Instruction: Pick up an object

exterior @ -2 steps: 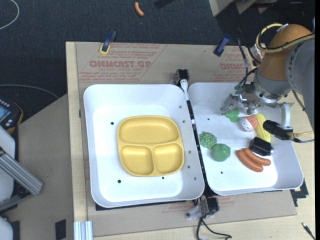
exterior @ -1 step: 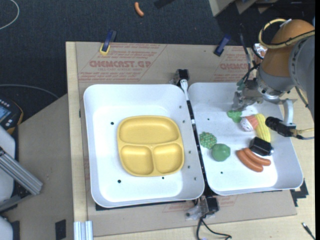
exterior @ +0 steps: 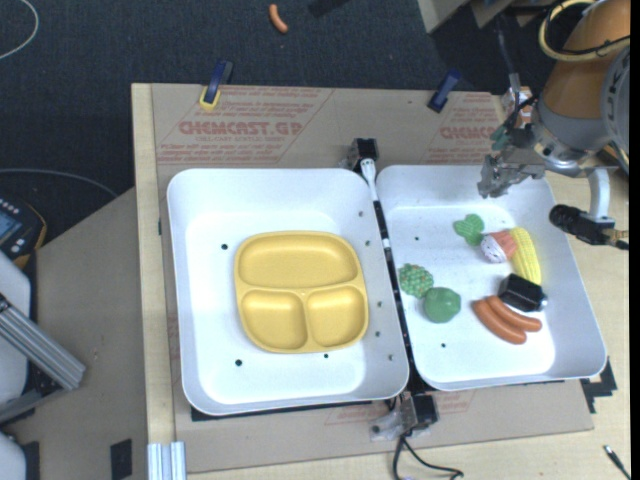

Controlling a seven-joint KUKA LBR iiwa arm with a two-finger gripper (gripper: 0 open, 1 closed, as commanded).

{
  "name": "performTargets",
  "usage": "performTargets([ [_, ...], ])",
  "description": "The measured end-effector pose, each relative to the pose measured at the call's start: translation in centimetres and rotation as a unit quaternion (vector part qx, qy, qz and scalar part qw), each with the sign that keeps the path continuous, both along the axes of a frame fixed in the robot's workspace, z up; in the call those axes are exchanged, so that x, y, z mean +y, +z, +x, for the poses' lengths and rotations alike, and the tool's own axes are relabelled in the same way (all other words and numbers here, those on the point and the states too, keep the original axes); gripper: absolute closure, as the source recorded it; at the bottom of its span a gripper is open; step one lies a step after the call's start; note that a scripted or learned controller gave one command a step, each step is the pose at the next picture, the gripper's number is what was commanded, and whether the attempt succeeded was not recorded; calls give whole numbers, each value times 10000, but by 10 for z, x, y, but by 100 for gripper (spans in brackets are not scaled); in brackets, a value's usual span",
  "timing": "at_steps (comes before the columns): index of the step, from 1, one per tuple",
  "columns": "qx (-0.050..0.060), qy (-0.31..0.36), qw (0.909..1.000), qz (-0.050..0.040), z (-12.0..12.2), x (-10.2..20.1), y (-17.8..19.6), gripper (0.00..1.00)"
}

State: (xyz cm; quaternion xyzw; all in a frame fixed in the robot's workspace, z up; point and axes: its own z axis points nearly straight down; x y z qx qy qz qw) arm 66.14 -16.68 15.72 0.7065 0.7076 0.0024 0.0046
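The right bin holds several toy foods: a small green piece, a white and pink piece, an ear of corn, a black block, a pair of sausages, a green broccoli and a round green piece. My gripper hangs over the far side of the right bin, above and a little right of the small green piece. Nothing shows between its fingers.
The left bin carries a yellow three-part tray. Clamps hold the cardboard base at the back. A black fitting sits where the bins meet. A small orange piece lies on the dark floor beyond.
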Motion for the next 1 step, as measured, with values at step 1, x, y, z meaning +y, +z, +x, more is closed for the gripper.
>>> performTargets([
  [1,-2,3,10000,1,4,9,59,100],
])
